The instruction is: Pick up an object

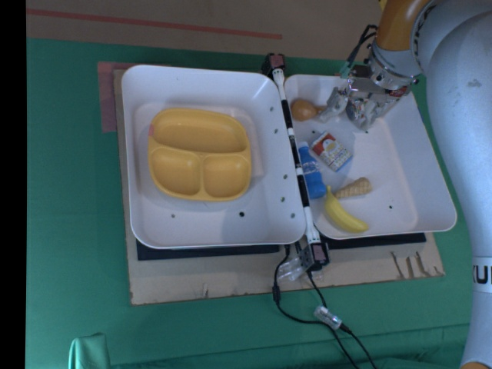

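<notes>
My gripper (pixel 350 114) hangs over the back of the right bin (pixel 415 167), fingers spread apart and nothing between them. Just to its left lies an orange-brown rounded toy (pixel 305 111), close to one finger. In front of the gripper lies a small red and white carton (pixel 330 150). A blue bottle (pixel 309 170) rests along the bin's left wall. Nearer the front are a tan cone (pixel 354 187) and a yellow banana (pixel 343 214).
The left bin (pixel 154 221) holds a yellow divided plate (pixel 200 153). A black divider strip (pixel 294 160) runs between the bins. Cables (pixel 307 298) trail over the green mat at the front. The grey arm (pixel 453 91) fills the right side.
</notes>
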Robot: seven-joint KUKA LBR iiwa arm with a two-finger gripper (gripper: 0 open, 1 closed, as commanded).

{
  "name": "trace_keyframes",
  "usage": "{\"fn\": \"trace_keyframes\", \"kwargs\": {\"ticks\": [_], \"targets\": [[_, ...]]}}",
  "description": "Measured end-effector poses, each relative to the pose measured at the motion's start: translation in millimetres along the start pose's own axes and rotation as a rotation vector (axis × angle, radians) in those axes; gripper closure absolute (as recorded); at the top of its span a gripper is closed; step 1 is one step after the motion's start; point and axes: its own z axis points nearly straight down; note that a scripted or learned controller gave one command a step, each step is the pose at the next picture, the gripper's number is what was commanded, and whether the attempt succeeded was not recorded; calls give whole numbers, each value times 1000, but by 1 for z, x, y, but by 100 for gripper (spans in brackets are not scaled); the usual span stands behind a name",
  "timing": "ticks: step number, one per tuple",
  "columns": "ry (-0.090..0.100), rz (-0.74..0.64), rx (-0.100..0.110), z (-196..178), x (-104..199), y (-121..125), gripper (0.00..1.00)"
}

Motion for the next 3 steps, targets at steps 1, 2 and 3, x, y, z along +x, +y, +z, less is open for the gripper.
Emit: {"fn": "trace_keyframes", "kwargs": {"ticks": [1,2,3], "targets": [[-3,-1,1,0,4,0,0],[14,-25,-89,3,2,-77,0],[7,-18,-106,-14,-2,-75,100]]}}
